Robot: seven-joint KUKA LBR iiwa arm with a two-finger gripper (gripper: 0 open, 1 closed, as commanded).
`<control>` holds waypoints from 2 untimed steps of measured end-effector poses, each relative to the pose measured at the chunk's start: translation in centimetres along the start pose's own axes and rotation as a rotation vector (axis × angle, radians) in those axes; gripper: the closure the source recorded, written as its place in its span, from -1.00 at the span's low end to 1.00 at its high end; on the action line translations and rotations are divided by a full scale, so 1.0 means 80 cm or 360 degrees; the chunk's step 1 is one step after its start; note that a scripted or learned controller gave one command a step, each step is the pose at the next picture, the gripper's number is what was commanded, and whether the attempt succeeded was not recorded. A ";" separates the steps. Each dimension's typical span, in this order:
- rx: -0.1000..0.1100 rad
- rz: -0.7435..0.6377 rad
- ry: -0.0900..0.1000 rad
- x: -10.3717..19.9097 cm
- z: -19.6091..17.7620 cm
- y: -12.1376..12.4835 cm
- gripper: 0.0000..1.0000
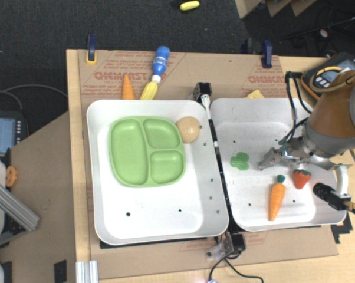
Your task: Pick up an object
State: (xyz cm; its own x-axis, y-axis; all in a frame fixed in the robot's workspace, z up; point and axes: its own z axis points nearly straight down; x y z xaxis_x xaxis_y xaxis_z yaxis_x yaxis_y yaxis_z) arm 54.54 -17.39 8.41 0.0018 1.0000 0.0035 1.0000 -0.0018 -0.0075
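In the right bin (254,119) lie an orange toy carrot (276,199), a red strawberry-like toy (301,178) and a small green piece (240,161). My gripper (276,157) hangs low over the right bin, between the green piece and the red toy and just above the carrot's leafy top. Nothing is seen held in it. The arm's grey and orange wrist (337,122) covers the bin's right side.
The left bin (107,205) holds a green divided plate (148,151) and a tan ball (188,128) at its top right. Behind the bins lie a blue-capped bottle (159,63), a yellow piece (149,90) and a small carrot (127,88). Cables run at the right.
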 end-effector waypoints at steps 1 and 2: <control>0.0002 -0.0010 0.0004 0.098 0.001 -0.086 -1.00; -0.0016 0.0000 -0.0009 0.091 -0.013 -0.081 1.00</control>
State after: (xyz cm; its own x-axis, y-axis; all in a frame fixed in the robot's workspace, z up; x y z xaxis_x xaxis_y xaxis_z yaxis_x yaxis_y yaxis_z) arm 48.09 -10.10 9.51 0.0021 1.0000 -0.0021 1.0000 -0.0021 0.0028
